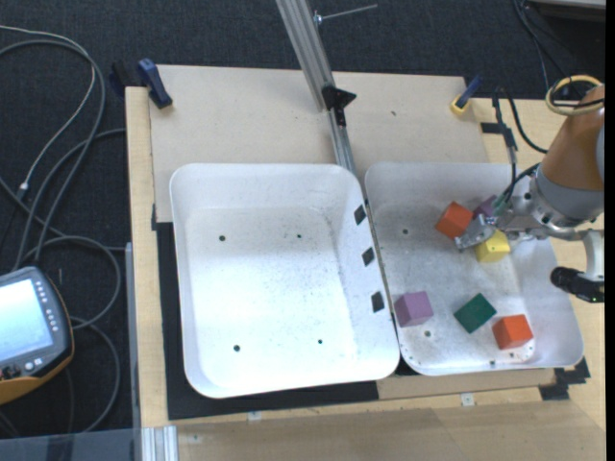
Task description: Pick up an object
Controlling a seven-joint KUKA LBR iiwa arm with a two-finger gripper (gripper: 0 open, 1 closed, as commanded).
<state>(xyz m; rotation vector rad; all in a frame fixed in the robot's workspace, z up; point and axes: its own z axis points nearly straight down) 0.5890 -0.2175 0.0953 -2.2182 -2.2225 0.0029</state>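
Note:
The right bin (pixel 423 185) holds several small blocks. An orange block (pixel 453 220) and a yellow block (pixel 495 250) lie near its far right, with a bit of a purple piece (pixel 487 206) behind them. My gripper (pixel 474 235) is low in the bin between the orange and yellow blocks, touching or nearly touching both. The arm's grey wrist (pixel 553 205) and orange band (pixel 577 152) come in from the right. Nearer the front lie a purple block (pixel 414 306), a green block (pixel 475 312) and a second orange block (pixel 512 331).
The left bin (pixel 259 277) sits beside the right one, the two meeting at a raised wall with black tabs (pixel 368 255). A slanted metal pole (pixel 307 46) rises behind the bins. Blue clamps (pixel 154 83) hold the board's back corners.

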